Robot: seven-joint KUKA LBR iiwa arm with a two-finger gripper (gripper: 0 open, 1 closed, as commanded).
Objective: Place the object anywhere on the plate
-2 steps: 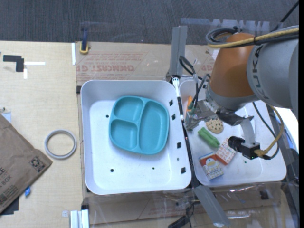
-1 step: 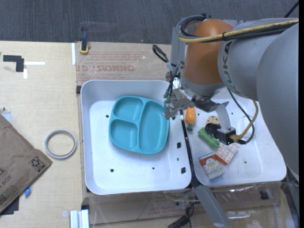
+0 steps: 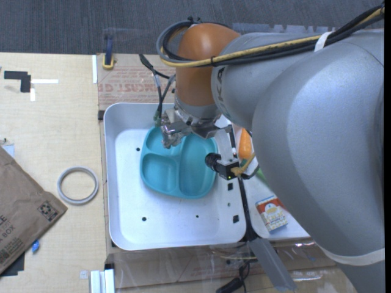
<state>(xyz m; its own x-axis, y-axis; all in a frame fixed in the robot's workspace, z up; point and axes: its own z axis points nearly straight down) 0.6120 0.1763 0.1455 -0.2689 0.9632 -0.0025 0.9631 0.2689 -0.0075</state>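
In the camera view, the grey arm with its orange band reaches in from the right, over the left white bin. A teal divided plate lies in this bin toward its upper right. The end effector hangs over the plate's upper edge; whether its fingers are wide or narrow cannot be told. An orange object shows just right of the plate, at the divide between the bins. A small printed box lies in the right bin. On the bench to the left rest a tape ring and a cardboard box.

Dark grey carpet floor, pale wooden benchtop, brown cardboard, tape ring
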